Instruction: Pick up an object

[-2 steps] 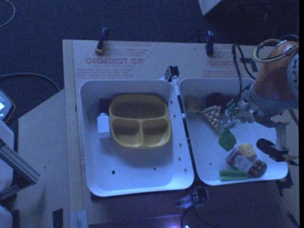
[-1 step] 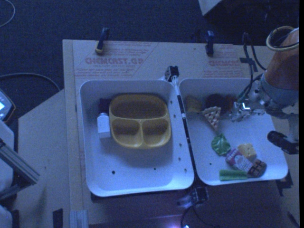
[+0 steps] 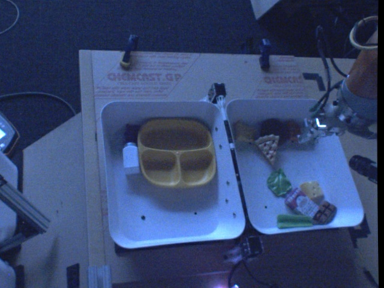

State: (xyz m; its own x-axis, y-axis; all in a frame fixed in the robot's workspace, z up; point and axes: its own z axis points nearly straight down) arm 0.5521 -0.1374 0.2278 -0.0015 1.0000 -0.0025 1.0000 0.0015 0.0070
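Bean [image 3: 294, 221] at near rim of right bin [image 3: 348, 179] | chocolate [image 3: 324, 212], cheese [image 3: 311, 190], leaf [image 3: 278, 182] just behind | waffle wedge [image 3: 268, 147] farther back | gripper [image 3: 313, 132] low at far right corner, finger state unclear | yellow tray [image 3: 176, 152] in left bin [image 3: 114, 161]
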